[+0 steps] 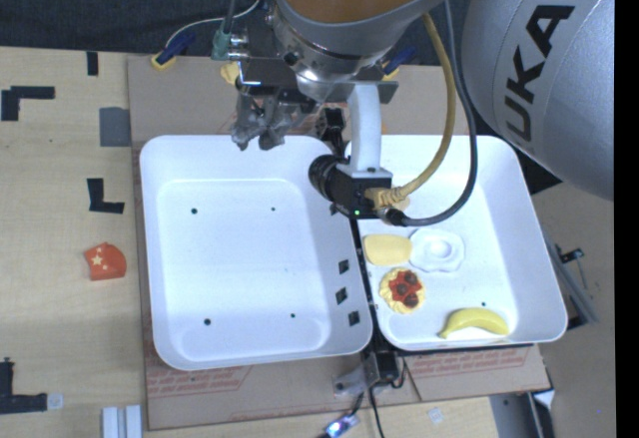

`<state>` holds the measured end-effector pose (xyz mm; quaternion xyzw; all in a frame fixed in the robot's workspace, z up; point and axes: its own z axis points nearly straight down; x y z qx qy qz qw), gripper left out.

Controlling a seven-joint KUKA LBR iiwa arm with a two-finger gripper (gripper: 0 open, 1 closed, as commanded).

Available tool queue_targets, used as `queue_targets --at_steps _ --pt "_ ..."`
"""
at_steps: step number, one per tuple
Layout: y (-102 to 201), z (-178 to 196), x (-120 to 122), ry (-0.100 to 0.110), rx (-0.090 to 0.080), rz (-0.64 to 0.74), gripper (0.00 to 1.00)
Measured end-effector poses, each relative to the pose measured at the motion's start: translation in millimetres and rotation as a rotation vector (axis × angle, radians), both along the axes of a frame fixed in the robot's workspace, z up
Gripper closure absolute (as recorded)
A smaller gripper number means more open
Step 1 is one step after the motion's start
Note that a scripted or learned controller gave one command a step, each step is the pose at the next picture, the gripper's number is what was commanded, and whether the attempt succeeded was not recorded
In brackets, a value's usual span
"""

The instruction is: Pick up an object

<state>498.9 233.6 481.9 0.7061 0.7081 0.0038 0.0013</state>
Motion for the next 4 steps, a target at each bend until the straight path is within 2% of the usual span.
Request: queue_targets --at_steps 1,2,3,4 --pt "-5 56 -16 0.003 -0.001 0.0 1.0" --pt "-1 -123 -17 0.025 -0.013 -0.002 1.0" --pt "0 -7 28 -0.004 0.001 -0.002 1.0" --pt "0 57 -17 0.004 -0.001 0.002 1.0"
